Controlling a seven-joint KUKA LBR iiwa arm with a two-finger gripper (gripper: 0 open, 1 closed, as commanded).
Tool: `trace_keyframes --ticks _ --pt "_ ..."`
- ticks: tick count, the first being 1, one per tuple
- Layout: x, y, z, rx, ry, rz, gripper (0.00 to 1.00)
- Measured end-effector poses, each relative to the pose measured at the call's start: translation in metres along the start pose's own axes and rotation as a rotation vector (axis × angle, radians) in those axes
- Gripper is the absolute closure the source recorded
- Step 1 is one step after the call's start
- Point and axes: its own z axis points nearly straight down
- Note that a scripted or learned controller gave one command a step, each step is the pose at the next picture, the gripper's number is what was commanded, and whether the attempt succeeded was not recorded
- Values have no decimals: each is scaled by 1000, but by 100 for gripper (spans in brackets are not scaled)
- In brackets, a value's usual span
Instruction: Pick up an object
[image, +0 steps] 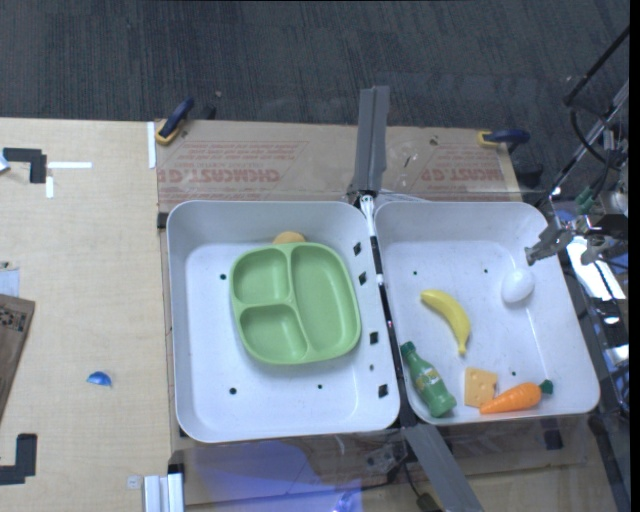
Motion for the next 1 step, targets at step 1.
trace_keyframes --ticks 1 --pt "48 -15 145 0 1 -49 0"
